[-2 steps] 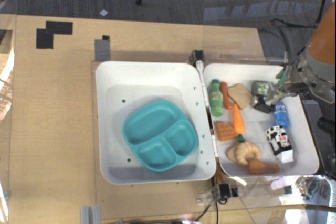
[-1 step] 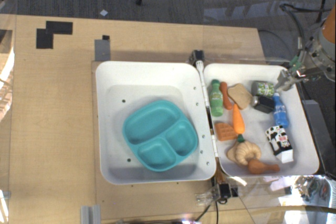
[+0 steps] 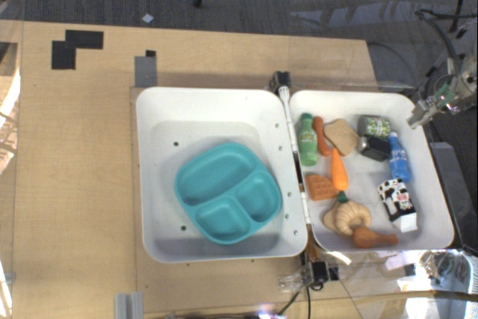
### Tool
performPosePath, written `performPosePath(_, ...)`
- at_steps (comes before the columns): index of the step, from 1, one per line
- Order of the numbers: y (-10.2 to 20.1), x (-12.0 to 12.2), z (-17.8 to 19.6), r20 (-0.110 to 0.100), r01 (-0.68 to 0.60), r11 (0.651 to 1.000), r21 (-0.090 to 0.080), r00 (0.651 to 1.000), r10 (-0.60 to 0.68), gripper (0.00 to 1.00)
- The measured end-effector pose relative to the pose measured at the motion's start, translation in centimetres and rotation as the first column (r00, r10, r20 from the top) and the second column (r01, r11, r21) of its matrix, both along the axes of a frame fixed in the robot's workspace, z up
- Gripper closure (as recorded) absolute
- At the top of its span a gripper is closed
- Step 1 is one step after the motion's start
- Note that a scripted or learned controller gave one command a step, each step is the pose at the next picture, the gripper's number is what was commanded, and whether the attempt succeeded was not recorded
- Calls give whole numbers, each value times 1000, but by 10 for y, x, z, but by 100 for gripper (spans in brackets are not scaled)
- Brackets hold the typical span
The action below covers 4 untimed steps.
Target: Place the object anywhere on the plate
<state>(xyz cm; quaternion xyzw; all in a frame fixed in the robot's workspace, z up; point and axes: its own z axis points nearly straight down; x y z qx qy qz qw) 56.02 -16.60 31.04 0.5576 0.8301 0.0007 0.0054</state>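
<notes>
The teal plate (image 3: pixel 228 193) lies in the left bin (image 3: pixel 160 131), its three compartments bare, while the toy foods — a carrot (image 3: pixel 339 171), a green bottle (image 3: pixel 307 140), a croissant (image 3: pixel 350 216), a milk carton (image 3: pixel 396 203) — crowd the right bin (image 3: pixel 441 213). The gripper (image 3: pixel 420 116) hangs at the right bin's upper-right rim, apparently touching nothing — too small and blurred to tell its opening.

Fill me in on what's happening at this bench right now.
The robot's hand sits at the far right edge of the right bin, holding nothing visible. That bin has toy food: a green bottle, carrot, croissant, blue bottle and milk carton. The teal plate in the left bin has nothing on it yet.
</notes>
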Motion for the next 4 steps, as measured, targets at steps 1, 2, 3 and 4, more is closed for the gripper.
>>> performPosePath(1,10,-15,10,0,-85,996,2,996,85,100)
performPosePath(2,5,3,37,3,-330,944,-4,944,330,100)
performPosePath(3,-40,14,33,0,-489,872,-7,872,489,100)
performPosePath(4,1,-20,-5,-2,-393,920,1,920,393,100)
